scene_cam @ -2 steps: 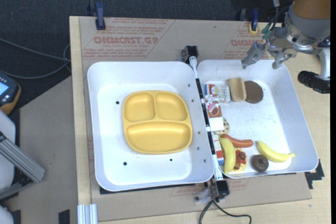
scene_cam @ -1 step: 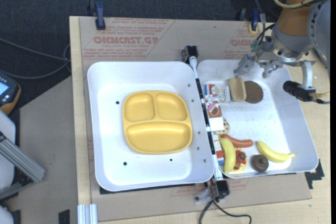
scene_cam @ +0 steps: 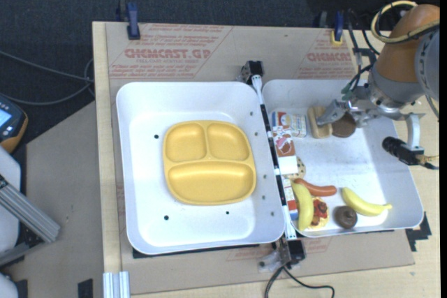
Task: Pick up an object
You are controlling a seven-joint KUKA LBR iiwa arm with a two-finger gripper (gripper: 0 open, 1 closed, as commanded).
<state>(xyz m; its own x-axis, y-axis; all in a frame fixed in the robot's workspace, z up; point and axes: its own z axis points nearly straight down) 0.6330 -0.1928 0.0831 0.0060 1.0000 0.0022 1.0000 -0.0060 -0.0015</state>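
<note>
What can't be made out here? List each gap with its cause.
- End effector: open or shut is unclear; the camera view is too coarse and the grey metal wrist crowds it.
- Round brown object under the end effector: identity unclear, partly covered.
- Small flat printed packets along the right white plastic bin's left wall: print too small to read.
- Orange arm band: cut off by the right edge.
</note>
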